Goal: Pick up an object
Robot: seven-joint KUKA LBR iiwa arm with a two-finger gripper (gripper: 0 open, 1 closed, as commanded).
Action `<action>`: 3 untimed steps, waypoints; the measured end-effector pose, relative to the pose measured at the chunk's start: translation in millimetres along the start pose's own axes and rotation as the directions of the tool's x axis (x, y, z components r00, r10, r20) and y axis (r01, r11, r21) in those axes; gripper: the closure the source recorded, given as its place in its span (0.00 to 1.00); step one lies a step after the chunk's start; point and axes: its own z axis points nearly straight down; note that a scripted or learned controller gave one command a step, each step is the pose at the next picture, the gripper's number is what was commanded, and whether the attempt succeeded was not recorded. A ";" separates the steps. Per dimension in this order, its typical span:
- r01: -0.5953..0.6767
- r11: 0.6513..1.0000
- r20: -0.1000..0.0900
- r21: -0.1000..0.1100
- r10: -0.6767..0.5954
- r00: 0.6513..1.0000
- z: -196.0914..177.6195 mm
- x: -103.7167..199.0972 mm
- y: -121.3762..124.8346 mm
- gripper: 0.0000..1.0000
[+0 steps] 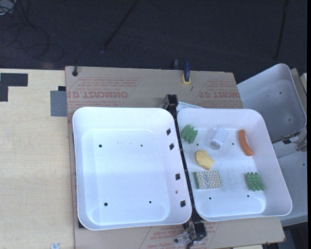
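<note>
Candidate objects in the right-hand shallow white plastic bin (273, 154), on the arm's entry side of the desk (26, 165): orange sausage-shaped toy (245, 142), yellow lumpy toy (204, 160), speckled flat rectangular pad (208, 179), green knobbly block (254, 181). Gripper state: impossible to tell. Probable failures: rounded orange toy squirting out of an off-centre pinch; flat pad too low to catch.
</note>
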 end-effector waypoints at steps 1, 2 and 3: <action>0.014 1.000 -0.005 0.003 -0.014 1.000 60.1 70.6 79.1 1.00; -0.001 1.000 -0.003 0.007 0.001 1.000 73.8 2.2 11.8 1.00; 0.013 1.000 -0.004 -0.003 -0.013 1.000 28.8 65.9 35.3 1.00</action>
